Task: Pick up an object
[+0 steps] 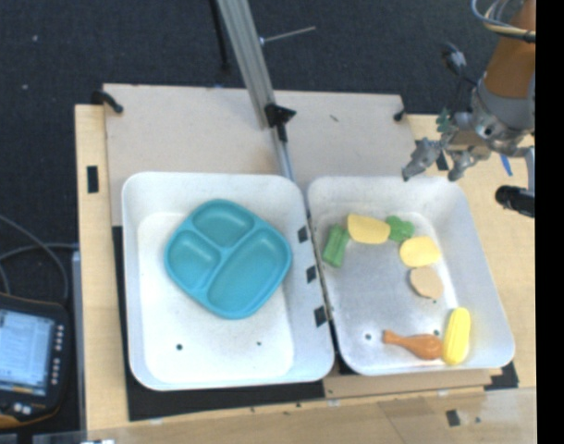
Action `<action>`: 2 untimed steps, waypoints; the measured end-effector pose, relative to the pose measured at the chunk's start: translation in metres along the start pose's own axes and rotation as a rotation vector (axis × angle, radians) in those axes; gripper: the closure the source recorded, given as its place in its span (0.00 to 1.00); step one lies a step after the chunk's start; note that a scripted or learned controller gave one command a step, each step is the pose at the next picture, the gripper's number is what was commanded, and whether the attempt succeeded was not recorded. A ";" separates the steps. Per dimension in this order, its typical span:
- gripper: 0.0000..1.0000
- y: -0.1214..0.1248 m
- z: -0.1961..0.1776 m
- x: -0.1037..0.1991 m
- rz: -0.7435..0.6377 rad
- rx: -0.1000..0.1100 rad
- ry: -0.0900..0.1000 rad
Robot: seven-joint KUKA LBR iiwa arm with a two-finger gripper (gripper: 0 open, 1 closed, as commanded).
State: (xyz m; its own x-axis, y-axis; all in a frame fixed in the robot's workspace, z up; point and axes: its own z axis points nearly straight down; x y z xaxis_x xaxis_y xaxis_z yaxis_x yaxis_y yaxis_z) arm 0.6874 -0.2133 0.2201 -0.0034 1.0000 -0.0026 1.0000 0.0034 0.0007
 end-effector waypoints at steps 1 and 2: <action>0.00 0.000 0.000 0.000 -0.001 0.001 0.000; 0.00 -0.005 0.062 0.001 0.001 0.005 0.001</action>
State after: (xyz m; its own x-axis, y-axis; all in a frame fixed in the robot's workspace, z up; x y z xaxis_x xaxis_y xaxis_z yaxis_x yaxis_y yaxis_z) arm 0.6822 -0.2127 0.1579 -0.0024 1.0000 -0.0014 1.0000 0.0024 -0.0043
